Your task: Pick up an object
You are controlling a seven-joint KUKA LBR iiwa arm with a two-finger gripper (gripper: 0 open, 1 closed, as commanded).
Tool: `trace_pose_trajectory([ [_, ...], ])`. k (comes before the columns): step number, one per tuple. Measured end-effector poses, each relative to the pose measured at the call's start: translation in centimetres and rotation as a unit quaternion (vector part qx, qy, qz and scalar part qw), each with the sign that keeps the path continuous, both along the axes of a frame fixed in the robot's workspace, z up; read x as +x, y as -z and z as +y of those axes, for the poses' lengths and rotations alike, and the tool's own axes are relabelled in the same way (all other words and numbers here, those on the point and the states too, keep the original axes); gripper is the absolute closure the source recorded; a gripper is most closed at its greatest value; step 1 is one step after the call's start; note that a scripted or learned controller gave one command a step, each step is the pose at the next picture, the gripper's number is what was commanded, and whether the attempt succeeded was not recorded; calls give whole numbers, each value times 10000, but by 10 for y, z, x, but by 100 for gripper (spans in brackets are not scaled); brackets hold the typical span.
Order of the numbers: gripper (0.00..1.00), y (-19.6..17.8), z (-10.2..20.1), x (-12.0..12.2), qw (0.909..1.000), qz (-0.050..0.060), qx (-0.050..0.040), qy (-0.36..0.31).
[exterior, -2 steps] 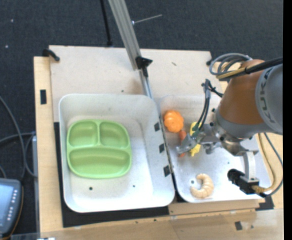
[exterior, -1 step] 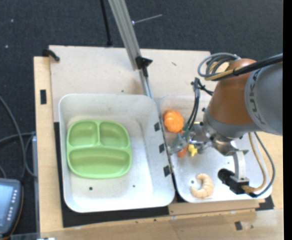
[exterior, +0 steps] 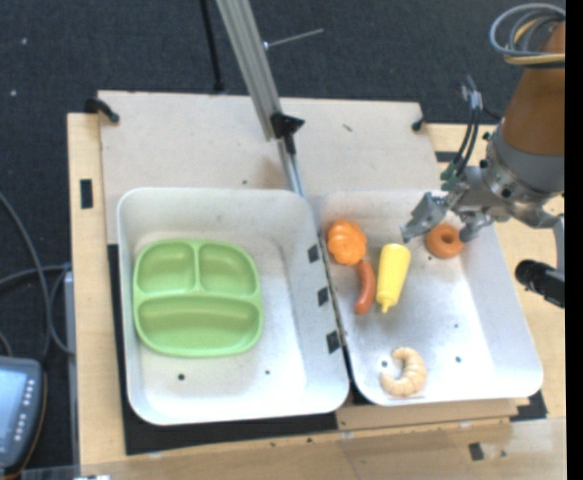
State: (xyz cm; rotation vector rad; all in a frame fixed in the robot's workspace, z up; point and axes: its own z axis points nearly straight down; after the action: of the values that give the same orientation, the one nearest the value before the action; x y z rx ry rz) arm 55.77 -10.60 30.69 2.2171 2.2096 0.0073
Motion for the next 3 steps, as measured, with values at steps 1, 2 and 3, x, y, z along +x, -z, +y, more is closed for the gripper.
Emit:
trace_pose_trajectory([
  [1, 0, 40, -4, -14, 10000, 71, 16, -7],
  [2, 0, 96, 57, -20, 10000, 79, 32, -48],
  [3, 0, 70, 109, -3, 10000, 43, 33, -55],
])
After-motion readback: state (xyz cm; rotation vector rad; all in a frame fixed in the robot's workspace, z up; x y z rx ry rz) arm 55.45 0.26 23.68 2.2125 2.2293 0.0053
